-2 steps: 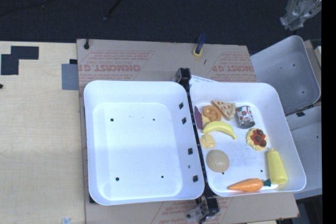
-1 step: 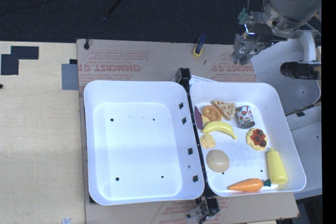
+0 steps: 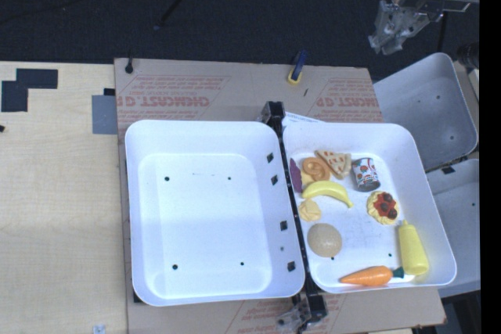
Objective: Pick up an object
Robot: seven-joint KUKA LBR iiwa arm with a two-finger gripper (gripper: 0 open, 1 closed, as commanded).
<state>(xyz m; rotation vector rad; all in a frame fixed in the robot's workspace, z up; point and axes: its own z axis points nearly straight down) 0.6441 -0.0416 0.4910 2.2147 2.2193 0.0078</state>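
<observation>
— Inside the right bin, what's on offer?
— Toy food, smooth plastic: a curved yellow banana, an orange carrot, a yellow bottle, a beige egg-like lump, a small red can, a pretzel.
— And the left bin?
— Plain glossy white, on printed cardboard over a pale wood bench.
— The gripper?
— High at the upper right, well away from the bins, nothing in it; whether it is spread or closed, I cannot tell.

Pincer raised high, top right — angled downward
</observation>
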